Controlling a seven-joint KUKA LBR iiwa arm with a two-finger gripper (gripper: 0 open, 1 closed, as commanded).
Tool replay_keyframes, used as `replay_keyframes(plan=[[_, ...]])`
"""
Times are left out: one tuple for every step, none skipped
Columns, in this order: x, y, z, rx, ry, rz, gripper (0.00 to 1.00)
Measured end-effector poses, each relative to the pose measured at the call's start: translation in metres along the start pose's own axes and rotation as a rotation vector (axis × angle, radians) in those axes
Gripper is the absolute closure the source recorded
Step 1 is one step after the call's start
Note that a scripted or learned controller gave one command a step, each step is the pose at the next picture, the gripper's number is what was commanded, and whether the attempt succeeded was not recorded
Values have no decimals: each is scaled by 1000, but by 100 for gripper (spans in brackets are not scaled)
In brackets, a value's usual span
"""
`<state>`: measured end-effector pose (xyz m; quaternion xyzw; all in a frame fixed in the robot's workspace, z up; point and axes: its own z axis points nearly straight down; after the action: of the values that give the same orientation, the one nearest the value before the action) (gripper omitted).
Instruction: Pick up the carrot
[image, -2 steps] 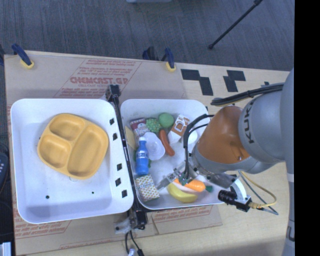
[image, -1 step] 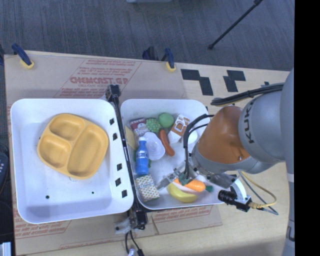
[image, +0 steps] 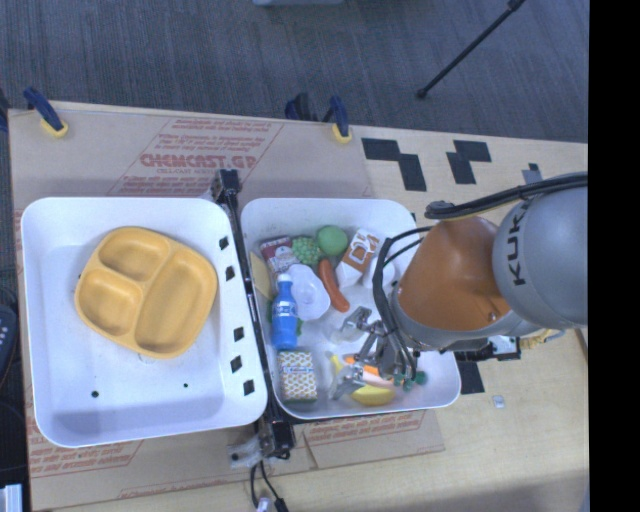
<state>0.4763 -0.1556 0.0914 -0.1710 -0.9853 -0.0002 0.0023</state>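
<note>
Carrot (image: 334, 286) lies mid right bin (image: 425, 395), long axis slanted, beside the white cup (image: 308, 292); gripper (image: 368, 368) sits lower right of it, near the front wall; finger opening: cannot tell; carrot not gripped.

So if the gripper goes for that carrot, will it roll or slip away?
Probably somewhat. The carrot looks like a smooth, tapered toy, so it may slip between fingers. It lies slanted among a green ball, a white item and a blue bottle, which would likely limit rolling. It seems small and light.
</note>
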Motion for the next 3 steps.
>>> replay_keyframes(plan=[[1, 5, -20, 0, -5, -302, 0], [1, 5, -20, 0, -5, -301, 0], [1, 5, -20, 0, -5, -301, 0]])
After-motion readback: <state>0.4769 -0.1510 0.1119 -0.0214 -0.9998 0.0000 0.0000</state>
